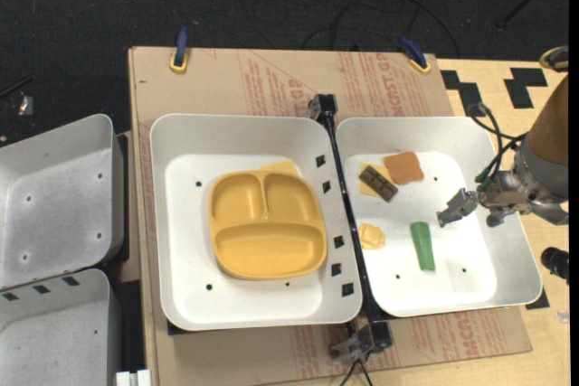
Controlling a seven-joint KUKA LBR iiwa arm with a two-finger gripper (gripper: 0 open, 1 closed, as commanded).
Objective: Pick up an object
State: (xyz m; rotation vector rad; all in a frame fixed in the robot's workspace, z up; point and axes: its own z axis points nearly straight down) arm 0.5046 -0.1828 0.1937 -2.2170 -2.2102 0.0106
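The right bin [470,285] holds a green cylinder [422,246], a small pale yellow piece [371,236], a brown block [378,183] and an orange piece [403,166]. My gripper [457,207] reaches in from the right over this bin. It hangs just right of and above the green cylinder's top end, apart from it. Nothing shows in its grasp.
A yellow divided tray [268,225] lies in the left bin [181,285]. A black divider [342,203] runs between the two bins. The arm's grey and orange wrist [547,149] stands over the right bin's right wall. Grey metal trays [54,194] lie off the bench to the left.
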